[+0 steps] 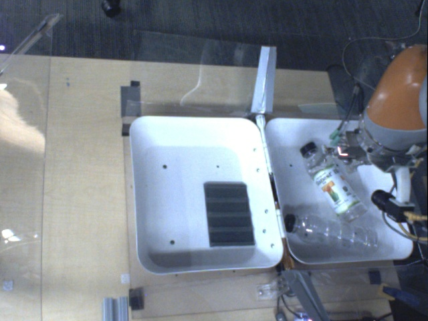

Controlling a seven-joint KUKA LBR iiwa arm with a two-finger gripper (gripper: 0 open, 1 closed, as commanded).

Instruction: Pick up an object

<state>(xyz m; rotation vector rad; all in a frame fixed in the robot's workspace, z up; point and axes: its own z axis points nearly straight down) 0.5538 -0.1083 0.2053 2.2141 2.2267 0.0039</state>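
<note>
Two shallow white plastic bins sit side by side on the pale wooden counter (73, 199). The left bin (154, 179) holds a flat black ribbed block (229, 214), low and right of its middle. The right bin (394, 243) holds a clear labelled bottle (331, 182), lying tilted near its middle, and a clear see-through bottle (331, 229), lying along the lower edge. The grey arm with the orange band (398, 105) is at the frame's right, above the right bin.

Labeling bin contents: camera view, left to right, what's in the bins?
Black ridged block in the left bin → clear plastic bottle lying along the right bin's near wall → labelled bottle with a dark cap.
</note>
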